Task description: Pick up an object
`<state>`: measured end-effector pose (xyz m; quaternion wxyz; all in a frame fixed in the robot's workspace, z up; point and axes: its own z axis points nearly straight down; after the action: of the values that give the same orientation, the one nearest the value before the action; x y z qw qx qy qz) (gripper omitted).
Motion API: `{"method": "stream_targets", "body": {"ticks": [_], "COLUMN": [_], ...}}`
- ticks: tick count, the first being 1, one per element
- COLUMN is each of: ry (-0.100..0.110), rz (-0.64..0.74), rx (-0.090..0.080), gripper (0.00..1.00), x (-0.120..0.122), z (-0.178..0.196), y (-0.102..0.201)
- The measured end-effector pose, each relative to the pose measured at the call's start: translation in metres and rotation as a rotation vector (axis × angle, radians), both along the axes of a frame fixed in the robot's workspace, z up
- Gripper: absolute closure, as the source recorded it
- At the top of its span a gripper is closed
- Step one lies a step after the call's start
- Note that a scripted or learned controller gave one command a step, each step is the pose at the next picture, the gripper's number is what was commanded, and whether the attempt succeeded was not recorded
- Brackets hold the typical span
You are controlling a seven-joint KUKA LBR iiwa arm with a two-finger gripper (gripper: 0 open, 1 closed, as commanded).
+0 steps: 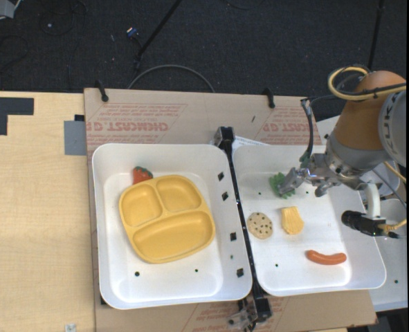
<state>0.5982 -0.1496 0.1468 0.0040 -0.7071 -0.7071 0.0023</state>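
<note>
Two white bins (107, 185) sit on bench. My gripper (292, 180) meets the green toy (282, 184) in the right bin; its grip state cannot be told.

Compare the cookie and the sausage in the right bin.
The cookie is round and tan with dark specks; the sausage is long, narrow and orange-red. The cookie lies near the divider between the bins; the sausage lies farther right and nearer the right bin's front edge. The yellow wedge lies next to the cookie, while the sausage has bare floor around it. Both lie flat, apart from the gripper.
</note>
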Motion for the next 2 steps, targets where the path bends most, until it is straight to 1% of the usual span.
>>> {"method": "stream_targets", "body": {"ticks": [1, 2], "ry": [-0.002, -0.002], "rz": [0.0, -0.002], "rx": [-0.001, -0.001], "gripper": [0.0, 1.0], "x": [-0.001, -0.001], "z": [-0.054, -0.041], "y": [0.001, 0.0]}}
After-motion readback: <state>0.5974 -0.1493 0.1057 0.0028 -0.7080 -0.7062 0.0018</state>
